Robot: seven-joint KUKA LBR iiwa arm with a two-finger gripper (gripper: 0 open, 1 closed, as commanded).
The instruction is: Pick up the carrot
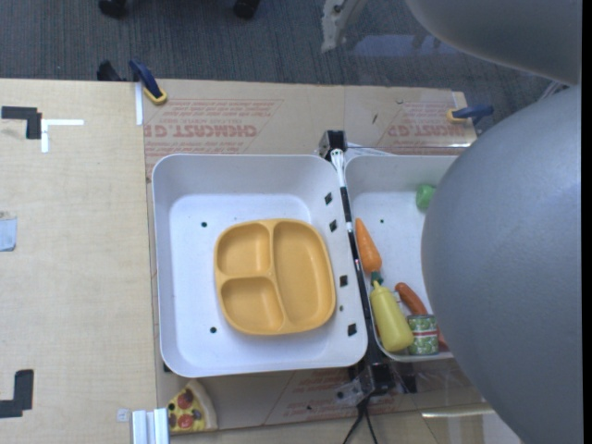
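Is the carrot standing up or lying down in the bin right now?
Lying down. The carrot rests flat on the floor of the right bin, along its left wall, just above the yellow bottle.

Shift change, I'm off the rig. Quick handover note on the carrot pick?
Gripper: hidden behind the grey arm, state unknown.
Carrot: lying in the right bin, along its left wall, above the yellow bottle. A small can and a red-orange item sit close by.
Left bin: holds the yellow divided plate.
Done: nothing visible; carrot not lifted.
Left: grasp and lift.
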